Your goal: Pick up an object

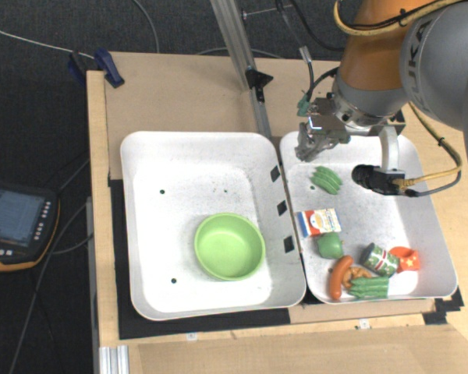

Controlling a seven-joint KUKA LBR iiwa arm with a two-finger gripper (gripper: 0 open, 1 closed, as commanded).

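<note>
Right bin: green pod just below fingers.

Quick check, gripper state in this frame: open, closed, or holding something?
Gripper: cannot be told from this view. It hangs over the right bin, just above a green pod, with nothing visibly held.

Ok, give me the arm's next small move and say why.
Probably lower the claw slightly toward the ridged green toy and close on it. That toy lies just below and right of the claw in the right bin, apart from the other toys.
</note>
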